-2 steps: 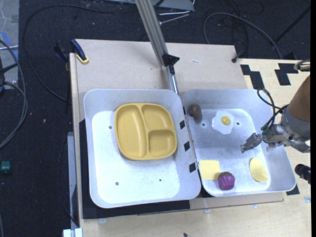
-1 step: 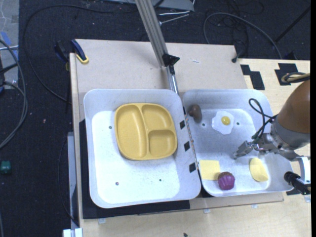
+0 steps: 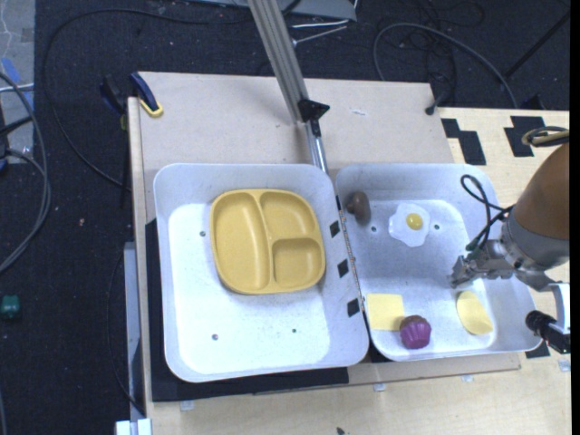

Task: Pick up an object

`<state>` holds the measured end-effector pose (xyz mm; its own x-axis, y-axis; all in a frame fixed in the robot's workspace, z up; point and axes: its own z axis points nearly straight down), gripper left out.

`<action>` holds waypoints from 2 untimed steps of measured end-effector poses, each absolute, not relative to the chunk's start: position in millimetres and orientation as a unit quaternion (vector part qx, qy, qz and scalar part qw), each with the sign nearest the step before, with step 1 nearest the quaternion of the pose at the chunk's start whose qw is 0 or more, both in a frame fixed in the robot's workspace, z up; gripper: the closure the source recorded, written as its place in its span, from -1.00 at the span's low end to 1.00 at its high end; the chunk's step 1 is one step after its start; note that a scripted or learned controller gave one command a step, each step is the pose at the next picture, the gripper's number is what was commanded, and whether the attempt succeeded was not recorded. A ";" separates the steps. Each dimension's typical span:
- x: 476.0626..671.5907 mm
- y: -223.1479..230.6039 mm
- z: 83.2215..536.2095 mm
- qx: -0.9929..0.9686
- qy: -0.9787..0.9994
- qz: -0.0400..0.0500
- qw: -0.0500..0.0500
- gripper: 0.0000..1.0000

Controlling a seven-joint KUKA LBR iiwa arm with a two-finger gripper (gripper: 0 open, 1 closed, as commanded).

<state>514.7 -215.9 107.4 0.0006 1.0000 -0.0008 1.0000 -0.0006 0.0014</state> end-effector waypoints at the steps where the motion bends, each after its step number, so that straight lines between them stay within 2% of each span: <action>1: 520.4 -213.8 170.1 0.706 0.708 0.001 0.003 1.00; 2: 523.8 -217.4 233.3 0.706 0.708 0.001 0.004 1.00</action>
